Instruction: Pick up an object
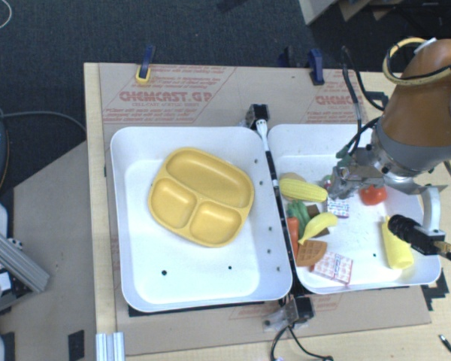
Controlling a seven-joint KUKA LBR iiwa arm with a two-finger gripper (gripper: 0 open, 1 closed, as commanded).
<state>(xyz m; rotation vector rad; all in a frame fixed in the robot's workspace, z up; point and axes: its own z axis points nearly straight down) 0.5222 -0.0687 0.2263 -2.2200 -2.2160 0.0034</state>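
Left bin (pixel 128 201): one yellow three-compartment tray (pixel 201 196). Right bin (pixel 308 143): corn cob (pixel 302 190), banana (pixel 318 225), carrot (pixel 293 234), tomato (pixel 373 195), yellow bottle (pixel 397 248), printed packet (pixel 332 266). Gripper (pixel 343 189) is seen low beside the corn; state of jaws cannot be told. Board (pixel 173 92) is marked "CHEMCAST".

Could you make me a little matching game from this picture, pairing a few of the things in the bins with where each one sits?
Things:
1. divided yellow plate
2. corn cob
3. red tomato
4. patterned packet

Places:
A. right bin, near its front edge
B. left bin, alone
C. right bin, beside the divider between the bins
D. right bin, just under the arm's wrist

Pairs: 1-B, 2-C, 3-D, 4-A
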